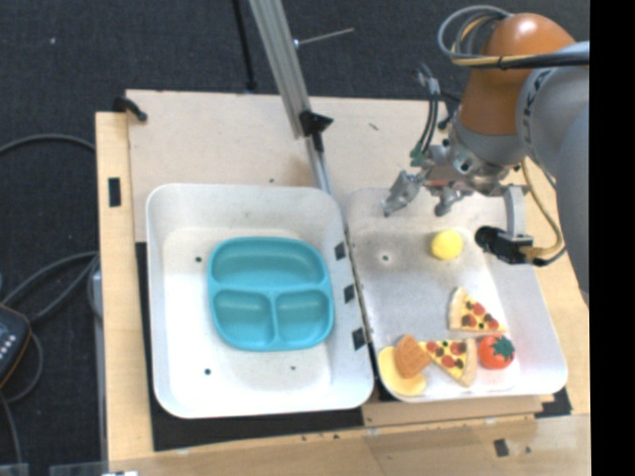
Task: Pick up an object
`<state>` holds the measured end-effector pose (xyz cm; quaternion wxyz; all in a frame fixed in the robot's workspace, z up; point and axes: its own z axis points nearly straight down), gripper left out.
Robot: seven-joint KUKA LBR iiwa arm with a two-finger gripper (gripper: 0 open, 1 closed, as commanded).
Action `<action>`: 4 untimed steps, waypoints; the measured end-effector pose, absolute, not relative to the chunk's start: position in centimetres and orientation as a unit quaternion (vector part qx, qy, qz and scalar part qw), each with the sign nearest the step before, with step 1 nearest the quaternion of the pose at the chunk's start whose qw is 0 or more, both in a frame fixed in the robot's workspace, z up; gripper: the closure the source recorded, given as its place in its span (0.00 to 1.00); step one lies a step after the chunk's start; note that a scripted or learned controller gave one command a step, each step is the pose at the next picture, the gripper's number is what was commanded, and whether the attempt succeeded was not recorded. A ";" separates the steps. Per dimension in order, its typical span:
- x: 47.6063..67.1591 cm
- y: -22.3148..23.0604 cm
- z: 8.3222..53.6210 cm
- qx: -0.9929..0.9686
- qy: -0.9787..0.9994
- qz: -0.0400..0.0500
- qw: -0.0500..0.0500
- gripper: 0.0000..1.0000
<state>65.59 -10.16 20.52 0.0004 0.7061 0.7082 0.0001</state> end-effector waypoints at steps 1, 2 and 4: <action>65.6 -10.2 20.5 0.706 0.708 0.000 0.000 0.00; 64.6 -10.8 14.9 0.707 0.707 -0.002 -0.001 0.00; 64.7 -11.0 11.3 0.709 0.705 0.001 0.002 1.00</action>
